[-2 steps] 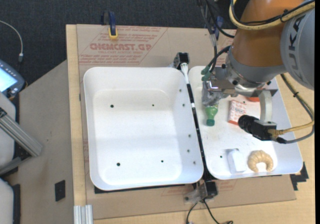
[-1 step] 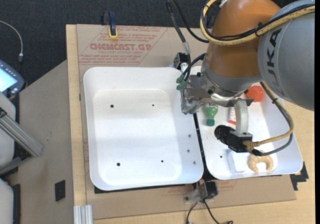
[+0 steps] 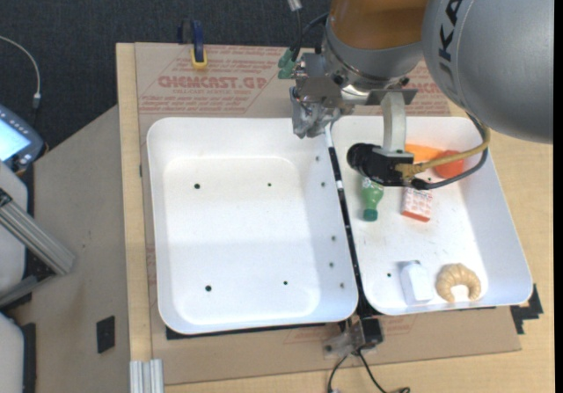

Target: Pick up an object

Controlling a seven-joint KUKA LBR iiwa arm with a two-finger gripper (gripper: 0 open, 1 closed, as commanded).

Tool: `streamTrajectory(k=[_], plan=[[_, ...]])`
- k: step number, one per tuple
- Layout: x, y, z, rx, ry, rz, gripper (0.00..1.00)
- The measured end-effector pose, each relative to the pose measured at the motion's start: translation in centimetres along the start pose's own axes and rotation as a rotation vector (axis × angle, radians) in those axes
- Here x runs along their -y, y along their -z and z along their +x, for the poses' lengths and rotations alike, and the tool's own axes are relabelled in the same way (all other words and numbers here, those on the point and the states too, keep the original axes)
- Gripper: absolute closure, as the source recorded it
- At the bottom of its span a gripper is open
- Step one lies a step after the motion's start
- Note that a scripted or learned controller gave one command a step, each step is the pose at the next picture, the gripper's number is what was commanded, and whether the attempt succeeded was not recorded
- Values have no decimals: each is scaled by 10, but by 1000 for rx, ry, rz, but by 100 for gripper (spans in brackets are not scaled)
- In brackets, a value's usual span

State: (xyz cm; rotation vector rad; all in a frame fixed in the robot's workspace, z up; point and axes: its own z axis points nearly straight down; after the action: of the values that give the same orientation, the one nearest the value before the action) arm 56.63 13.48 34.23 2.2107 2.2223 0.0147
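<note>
Up front: we see a croissant [image 3: 459,282] and a white block [image 3: 413,280] just beside each other, close to the near rim of the right bin [image 3: 484,224].
Middle: a green bottle [image 3: 371,200] and a packet [image 3: 417,204] lie near each other, the bottle closer to the seam [image 3: 343,224] where the bins meet.
Far right: an orange piece [image 3: 429,154] sits by the far rim, partly crossed by a cable.
Open room: the left bin [image 3: 237,233] has bare floor from rim to rim.
Arm [image 3: 493,40]: it comes in from the upper right, with the orange band high over the far rims.
Gripper [image 3: 310,119]: it points down at the far end of the seam, on the left bin's side and apart from every object; we cannot tell whether it is open or closed.
</note>
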Motion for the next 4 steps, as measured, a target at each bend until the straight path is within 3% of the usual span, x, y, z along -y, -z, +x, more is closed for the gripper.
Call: streamTrajectory(k=[1, 4], plan=[[49, -69, 30, 2, -2, 21, 100], [45, -35, 29, 2, -3, 10, 100]])
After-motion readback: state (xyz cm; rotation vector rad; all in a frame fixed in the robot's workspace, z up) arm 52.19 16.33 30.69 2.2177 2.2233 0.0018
